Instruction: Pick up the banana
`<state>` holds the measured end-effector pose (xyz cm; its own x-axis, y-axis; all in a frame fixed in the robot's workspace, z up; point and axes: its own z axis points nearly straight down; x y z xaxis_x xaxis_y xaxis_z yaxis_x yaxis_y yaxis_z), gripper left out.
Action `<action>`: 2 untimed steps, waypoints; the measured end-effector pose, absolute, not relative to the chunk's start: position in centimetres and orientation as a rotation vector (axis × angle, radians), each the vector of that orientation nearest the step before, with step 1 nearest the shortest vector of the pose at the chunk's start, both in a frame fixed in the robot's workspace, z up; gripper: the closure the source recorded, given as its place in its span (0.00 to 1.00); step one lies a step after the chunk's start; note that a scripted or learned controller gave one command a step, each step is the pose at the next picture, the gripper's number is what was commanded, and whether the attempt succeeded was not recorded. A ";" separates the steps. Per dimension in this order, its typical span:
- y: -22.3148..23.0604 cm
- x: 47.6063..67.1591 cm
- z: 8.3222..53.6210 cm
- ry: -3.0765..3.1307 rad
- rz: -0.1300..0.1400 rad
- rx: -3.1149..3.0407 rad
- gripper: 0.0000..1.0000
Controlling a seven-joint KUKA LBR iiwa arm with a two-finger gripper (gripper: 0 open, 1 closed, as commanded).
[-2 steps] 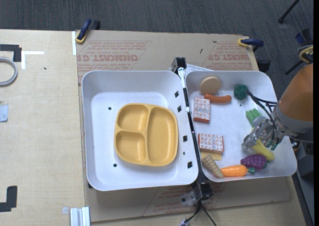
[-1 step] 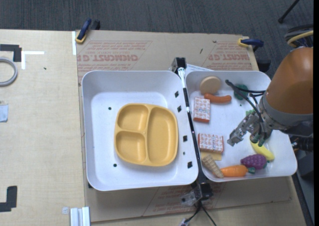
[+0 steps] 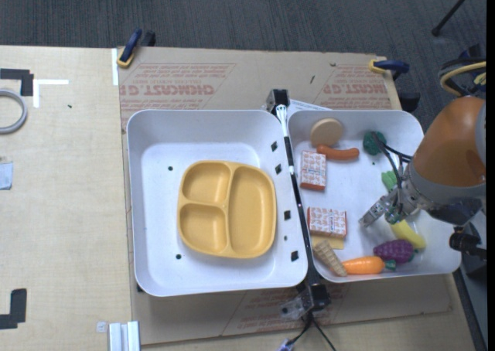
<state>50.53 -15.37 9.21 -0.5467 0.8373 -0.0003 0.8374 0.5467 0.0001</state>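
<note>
The yellow banana [image 3: 408, 234] lies in the right bin [image 3: 352, 187] near its right wall, just above the purple grapes [image 3: 394, 250]. My gripper [image 3: 385, 214] hangs low over the bin right beside the banana's upper left end. Its two fingers look spread apart, so it is open, and nothing shows between them. The arm's orange band [image 3: 458, 144] covers the bin's right edge and part of the banana's upper end.
The right bin also holds two cracker boxes [image 3: 313, 170] [image 3: 327, 222], a sausage [image 3: 341, 154], a round tan piece [image 3: 327, 131], green items [image 3: 375, 141] [image 3: 389, 179], a carrot [image 3: 363, 266] and a cone [image 3: 329, 258]. A yellow divided plate [image 3: 228, 209] sits in the left bin [image 3: 151, 187].
</note>
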 end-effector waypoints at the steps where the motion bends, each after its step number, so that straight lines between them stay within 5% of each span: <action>1: -21.7 50.2 9.3 2.939 0.003 1.104 1.00; 2: -15.6 49.0 15.1 2.830 0.000 1.357 1.00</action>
